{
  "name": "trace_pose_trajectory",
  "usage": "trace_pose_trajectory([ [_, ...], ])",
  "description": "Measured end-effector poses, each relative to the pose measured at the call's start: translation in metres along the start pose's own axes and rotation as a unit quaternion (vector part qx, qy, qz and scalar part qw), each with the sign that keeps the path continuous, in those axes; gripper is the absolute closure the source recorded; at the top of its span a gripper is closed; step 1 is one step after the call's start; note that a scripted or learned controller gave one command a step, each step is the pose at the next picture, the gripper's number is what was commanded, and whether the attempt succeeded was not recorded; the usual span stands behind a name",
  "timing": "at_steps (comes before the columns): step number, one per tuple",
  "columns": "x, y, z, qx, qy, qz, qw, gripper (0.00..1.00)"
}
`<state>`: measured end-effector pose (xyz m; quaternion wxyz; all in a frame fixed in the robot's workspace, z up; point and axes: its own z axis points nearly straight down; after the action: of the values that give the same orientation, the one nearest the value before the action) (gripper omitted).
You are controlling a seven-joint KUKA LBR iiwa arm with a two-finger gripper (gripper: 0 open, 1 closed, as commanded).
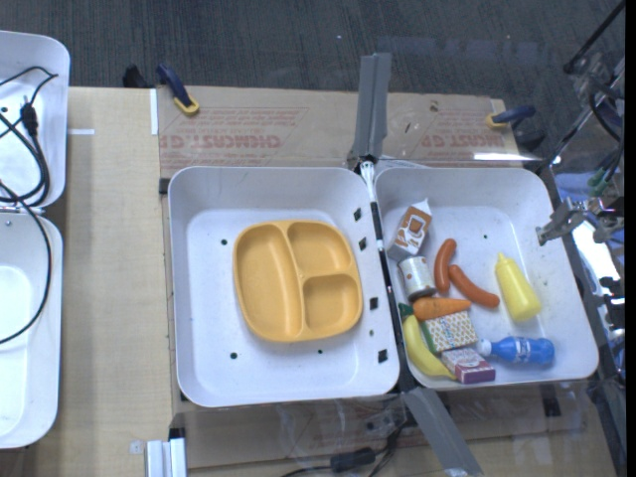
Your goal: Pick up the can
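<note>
Camera view: two white bins side by side on the bench. Left bin [189, 266] holds a yellow divided plate [296, 279], three compartments, lying flat near the bin's middle.

Right bin [532, 192] holds the clutter. The can [416, 275], silver, lies on its side close to the divider wall, left part of the bin. Just above it sits a small carton [412, 228], tilted. Right of the can are two red sausages [459, 271], one upright-ish, one slanted, touching or nearly so. A carrot [441, 307] lies just below the can, touching or almost touching it. A banana [421, 350] curves along the bin's lower left corner. A speckled box [451, 332] sits between carrot and a pink box [471, 368]. A blue bottle [519, 350] lies on its side near the lower wall. A yellow mustard bottle [517, 286] stands apart to the right.

Arm hardware is at the frame's right edge, outside the bin. Gripper [562, 223] sits at the right bin's right rim, well apart from the can. Finger opening: cannot tell, too small and cluttered. Nothing visibly held.
</note>
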<state>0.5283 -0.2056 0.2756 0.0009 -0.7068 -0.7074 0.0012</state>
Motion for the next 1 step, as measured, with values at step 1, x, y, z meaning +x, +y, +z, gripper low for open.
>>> trace_pose_trajectory([
  [1, 0.0156, -0.0508, 0.1850, 0.000, 0.001, 0.102, 0.9948, 0.00],
])
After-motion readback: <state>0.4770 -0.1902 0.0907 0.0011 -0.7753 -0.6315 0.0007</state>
